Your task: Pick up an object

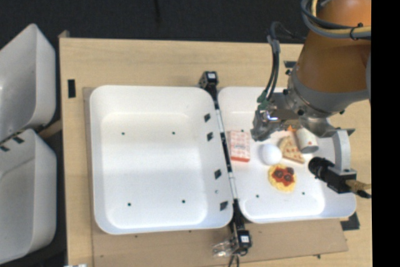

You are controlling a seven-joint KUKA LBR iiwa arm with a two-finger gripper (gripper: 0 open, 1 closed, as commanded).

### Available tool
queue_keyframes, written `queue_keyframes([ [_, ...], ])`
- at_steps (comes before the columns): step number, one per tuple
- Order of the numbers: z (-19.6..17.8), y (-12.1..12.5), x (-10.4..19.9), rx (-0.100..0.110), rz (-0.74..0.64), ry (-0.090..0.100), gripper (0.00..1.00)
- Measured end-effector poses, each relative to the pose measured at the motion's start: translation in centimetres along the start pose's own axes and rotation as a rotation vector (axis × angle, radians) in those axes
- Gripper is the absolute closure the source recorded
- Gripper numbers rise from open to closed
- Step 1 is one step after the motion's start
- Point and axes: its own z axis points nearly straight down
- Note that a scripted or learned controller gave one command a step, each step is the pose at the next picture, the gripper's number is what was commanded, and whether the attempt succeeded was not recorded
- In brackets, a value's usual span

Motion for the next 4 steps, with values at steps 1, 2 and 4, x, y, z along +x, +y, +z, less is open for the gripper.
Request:
queue_keyframes([
  [1, 11.3, -0.9, -7.5, 0.018, 0.018, -0.004, 1.0],
  [2, 20.4, -1.1, -15.3, 0.014, 0.018, -0.004, 1.0],
  [4, 13.5, 1.8, -8.3, 0.014, 0.012, -0.001, 1.0],
])
